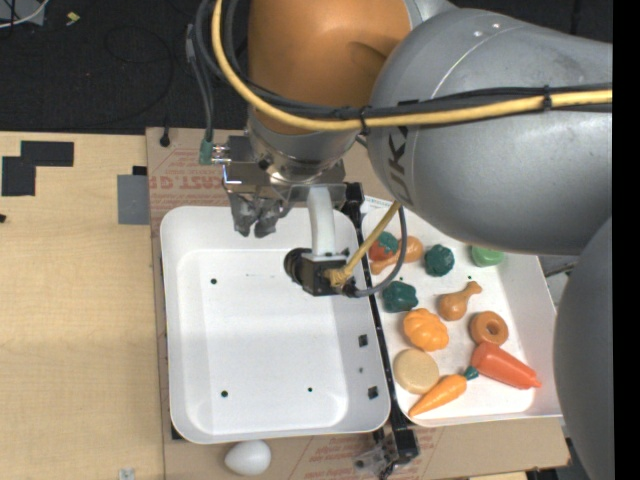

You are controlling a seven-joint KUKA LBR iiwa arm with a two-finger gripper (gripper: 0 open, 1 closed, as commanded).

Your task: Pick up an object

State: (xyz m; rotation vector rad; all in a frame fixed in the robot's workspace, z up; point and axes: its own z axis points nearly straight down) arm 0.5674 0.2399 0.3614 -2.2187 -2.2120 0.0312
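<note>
A white egg (247, 457) lies on the surface (70, 298) just outside the near rim of the left bin (190, 368), whose floor is bare apart from a few small dark marks. The tool (256, 220) hangs over the far edge of that bin, under the orange band (320, 38) of the arm; whether it is open or closed cannot be told, and nothing shows between its tips. Across the divider, the right bin (535, 278) holds the toy food: a dark green piece (400, 295), an orange pumpkin (425, 329), a tan round (415, 370), a carrot (438, 393), a drumstick (458, 301), a doughnut (489, 327) and a red-orange cone (506, 366).
</note>
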